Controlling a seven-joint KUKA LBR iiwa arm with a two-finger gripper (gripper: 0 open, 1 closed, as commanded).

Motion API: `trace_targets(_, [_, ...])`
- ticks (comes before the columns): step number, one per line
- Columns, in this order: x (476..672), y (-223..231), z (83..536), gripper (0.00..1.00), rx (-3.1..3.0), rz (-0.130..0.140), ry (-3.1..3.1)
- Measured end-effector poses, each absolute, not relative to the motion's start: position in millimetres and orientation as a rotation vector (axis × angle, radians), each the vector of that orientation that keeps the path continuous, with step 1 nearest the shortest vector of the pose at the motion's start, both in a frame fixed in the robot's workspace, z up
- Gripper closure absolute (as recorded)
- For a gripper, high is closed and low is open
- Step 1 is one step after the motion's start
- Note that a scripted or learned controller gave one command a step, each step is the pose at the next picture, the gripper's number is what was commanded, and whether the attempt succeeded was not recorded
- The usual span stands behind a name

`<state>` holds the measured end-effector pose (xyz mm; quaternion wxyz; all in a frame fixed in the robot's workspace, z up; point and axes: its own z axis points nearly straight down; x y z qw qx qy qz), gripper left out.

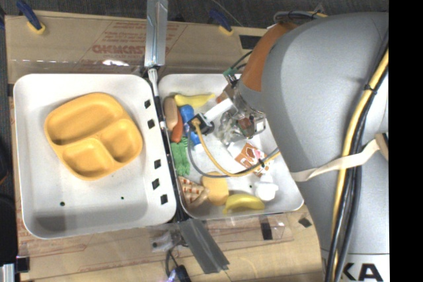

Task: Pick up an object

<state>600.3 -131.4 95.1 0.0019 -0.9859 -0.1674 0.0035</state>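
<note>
The surface (79, 254) carries two white bins side by side. The left bin (39, 208) holds one yellow tray (94, 134) with three compartments, lying flat toward the bin's upper half. A grey divider (156, 33) runs down between the bins. The right bin (291, 198) holds the loose objects. Along its left wall, top to bottom, lie a brown sausage (171, 112), an orange piece (177, 131), a green piece (180, 158) and a waffle (190, 191). Just beside these lie a yellow piece (196, 100) near the top wall and a blue piece (188, 117) below it. A tan block (215, 188) and a banana (244, 203) lie near the bottom wall, touching or nearly so. A white piece (267, 192) lies to the banana's right. My arm (324, 102) reaches in from the right, orange band (264, 59) above the wrist. My pincer (232, 125) hangs over the middle of the right bin, above the objects; I cannot tell whether it is apart or together, and I see no object clamped in it. A red-and-white card (249, 156) lies just below the pincer.
</note>
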Motion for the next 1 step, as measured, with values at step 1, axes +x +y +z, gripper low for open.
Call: trace_targets(1, [631.4,-96.5,133.9,1.0,-3.122,0.003,-0.327])
